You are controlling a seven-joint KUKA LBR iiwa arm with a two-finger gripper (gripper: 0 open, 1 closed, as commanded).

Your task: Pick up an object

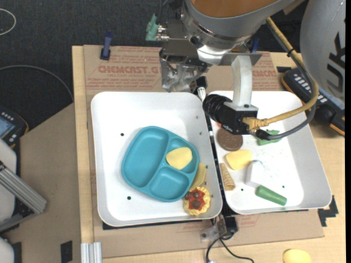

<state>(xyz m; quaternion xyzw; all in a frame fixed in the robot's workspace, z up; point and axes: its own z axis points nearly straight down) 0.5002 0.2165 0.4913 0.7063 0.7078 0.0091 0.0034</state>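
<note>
My gripper point(180, 76) hangs over the back edge of the left bin point(107, 147), above the cardboard, with nothing visibly in it. A blue divided plate point(148, 166) lies in the left bin with a yellow piece point(179, 158) on it. By the plate's right rim lie a yellow strip point(201, 175) and a red-and-yellow pizza toy point(197, 200). The right bin point(307, 163) holds a brown disc point(230, 141), a yellow lump point(238, 159), a tan cone point(226, 177), a green cylinder point(271, 194), a pale block point(253, 172) and a small green piece point(269, 138).
A black wrist-mounted unit point(230, 116) with a tan cable point(285, 116) hangs over the divider between the bins. The arm's large grey and orange body point(236, 10) covers the back of the bench. A blue clamp point(106, 47) sits on the cardboard's far-left corner.
</note>
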